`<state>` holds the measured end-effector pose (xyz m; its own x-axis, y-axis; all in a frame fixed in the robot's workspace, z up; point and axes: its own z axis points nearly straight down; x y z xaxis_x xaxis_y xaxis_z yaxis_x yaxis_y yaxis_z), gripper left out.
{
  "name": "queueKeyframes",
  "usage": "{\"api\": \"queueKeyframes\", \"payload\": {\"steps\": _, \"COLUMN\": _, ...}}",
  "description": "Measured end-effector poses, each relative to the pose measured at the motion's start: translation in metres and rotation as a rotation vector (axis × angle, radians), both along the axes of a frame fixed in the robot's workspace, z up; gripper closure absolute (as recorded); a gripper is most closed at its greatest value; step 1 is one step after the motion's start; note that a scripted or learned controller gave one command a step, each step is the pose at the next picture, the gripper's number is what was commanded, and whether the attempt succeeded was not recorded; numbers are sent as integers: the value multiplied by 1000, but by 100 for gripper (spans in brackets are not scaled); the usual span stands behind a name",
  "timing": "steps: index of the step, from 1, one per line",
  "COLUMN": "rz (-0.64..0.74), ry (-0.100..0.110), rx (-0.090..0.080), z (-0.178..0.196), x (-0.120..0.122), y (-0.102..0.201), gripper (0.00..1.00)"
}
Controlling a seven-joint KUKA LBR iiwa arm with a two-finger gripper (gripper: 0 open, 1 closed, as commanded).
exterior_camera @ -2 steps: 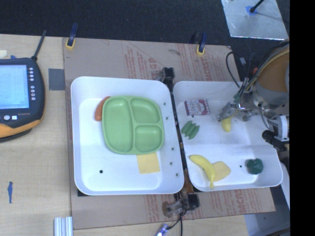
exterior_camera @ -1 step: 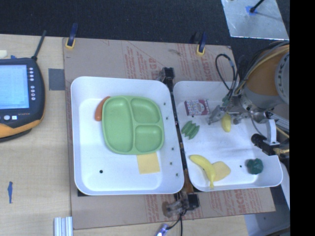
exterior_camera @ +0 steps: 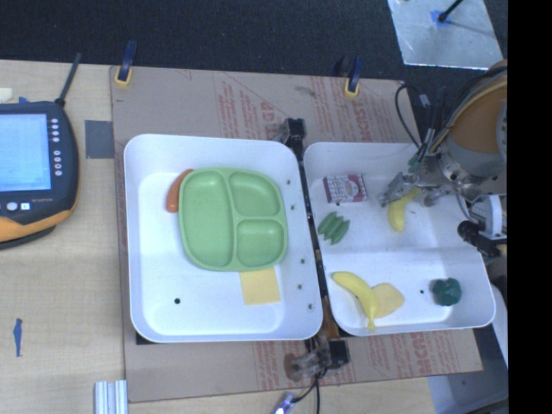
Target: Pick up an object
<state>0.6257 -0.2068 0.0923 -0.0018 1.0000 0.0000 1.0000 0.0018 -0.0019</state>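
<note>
Cardboard-covered bench (exterior_camera: 216, 102) with two white bins (exterior_camera: 155, 317), dark floor behind; jaws' state impossible to tell.

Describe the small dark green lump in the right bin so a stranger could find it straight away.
Start at the right bin, the one the arm reaches into. Go to its near right corner, away from the pincer at the far side. There lies the dark green lump, alone: rounded and darker than the pale green pods by the left wall, and unlike the yellow banana.
</note>
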Motion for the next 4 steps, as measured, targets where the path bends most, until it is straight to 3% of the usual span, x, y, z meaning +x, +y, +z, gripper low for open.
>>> {"api": "queueKeyframes", "payload": {"steps": 1, "rz": 1, "ry": 0, "rx": 1, "z": 24, "x": 31, "y": 18, "gripper": 0}}
{"api": "queueKeyframes", "payload": {"steps": 2, "rz": 2, "ry": 3, "rx": -1, "z": -1, "x": -15, "y": 30, "gripper": 0}}
{"api": "queueKeyframes", "payload": {"steps": 3, "rz": 3, "ry": 4, "rx": -2, "z": 10, "x": -15, "y": 29, "gripper": 100}}
{"api": "queueKeyframes", "payload": {"steps": 4, "rz": 3, "ry": 0, "rx": 1, "z": 100, "x": 23, "y": 132, "gripper": 100}}
